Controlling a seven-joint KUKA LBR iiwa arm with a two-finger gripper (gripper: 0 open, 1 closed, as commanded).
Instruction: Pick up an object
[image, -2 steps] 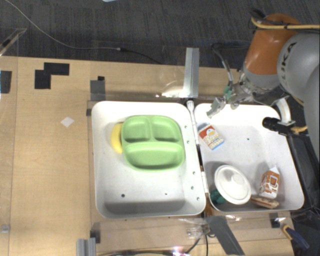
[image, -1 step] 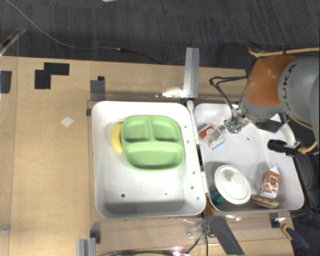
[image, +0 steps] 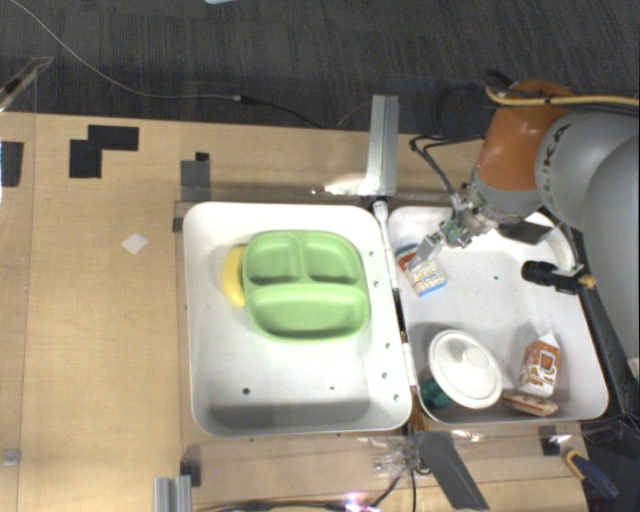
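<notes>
Toward two o'clock on the table (image: 90, 330), the grey arm (image: 590, 160) lowers its hand (image: 452, 232) into the right bin (image: 590, 330), just above a small red, white and blue packet (image: 422, 272) at that bin's ten o'clock corner; whether the hand is apart or together cannot be told. A white bowl (image: 466, 368) and a brown carton (image: 540, 364) lie at six and five o'clock. At nine o'clock, the left bin (image: 290, 390) holds a green divided tray (image: 304, 283) over a yellow object (image: 232, 276).

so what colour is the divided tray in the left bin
Light green, seen clearly in the camera view: the divided tray lies in the left bin.
</notes>
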